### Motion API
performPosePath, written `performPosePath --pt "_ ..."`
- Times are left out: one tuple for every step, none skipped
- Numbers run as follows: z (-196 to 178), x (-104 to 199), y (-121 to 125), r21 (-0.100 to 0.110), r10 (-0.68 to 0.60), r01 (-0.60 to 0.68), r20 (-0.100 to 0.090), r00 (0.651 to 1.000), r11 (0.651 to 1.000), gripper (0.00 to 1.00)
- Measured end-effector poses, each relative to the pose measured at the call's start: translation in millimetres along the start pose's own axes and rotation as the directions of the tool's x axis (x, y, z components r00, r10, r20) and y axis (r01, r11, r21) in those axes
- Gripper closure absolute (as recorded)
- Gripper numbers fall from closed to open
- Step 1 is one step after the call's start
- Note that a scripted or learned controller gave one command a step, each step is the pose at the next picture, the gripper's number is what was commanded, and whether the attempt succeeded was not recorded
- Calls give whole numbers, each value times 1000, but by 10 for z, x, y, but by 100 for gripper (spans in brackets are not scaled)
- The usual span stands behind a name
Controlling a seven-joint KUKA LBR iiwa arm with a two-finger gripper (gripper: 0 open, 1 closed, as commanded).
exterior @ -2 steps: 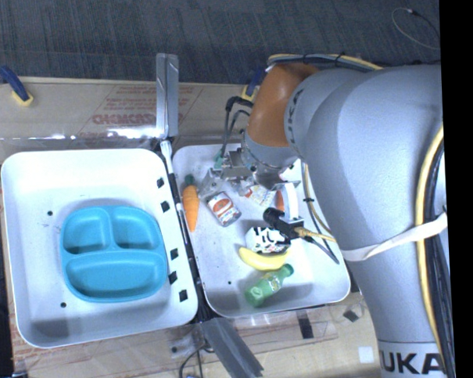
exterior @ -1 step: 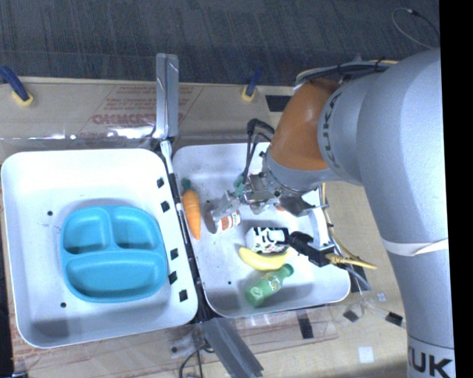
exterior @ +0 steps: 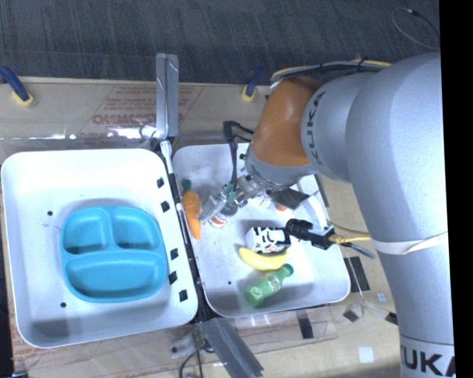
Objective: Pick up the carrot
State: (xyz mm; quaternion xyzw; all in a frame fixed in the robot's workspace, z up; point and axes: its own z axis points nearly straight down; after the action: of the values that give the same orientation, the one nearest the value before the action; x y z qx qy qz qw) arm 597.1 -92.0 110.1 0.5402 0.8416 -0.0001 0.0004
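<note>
The orange carrot lies in the right bin, tight against its left wall, lengthwise from back to front. My gripper hangs low over the bin floor just to the right of the carrot, with a small gap between them. Nothing shows held in it. The arm's grey body and orange band cover the bin's back right part.
A yellow banana, a green bottle and a black-and-white object lie in the right bin's front half. The left bin holds a blue sectioned plate. A ridge divides the two bins beside the carrot.
</note>
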Motion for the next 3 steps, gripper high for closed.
performPosePath --pt "-331 183 -607 2 34 -34 -2 999 999 0" --pt "193 90 -381 4 33 -33 -3 999 999 0" --pt "91 92 -374 4 29 -29 -3 1000 1000 100"
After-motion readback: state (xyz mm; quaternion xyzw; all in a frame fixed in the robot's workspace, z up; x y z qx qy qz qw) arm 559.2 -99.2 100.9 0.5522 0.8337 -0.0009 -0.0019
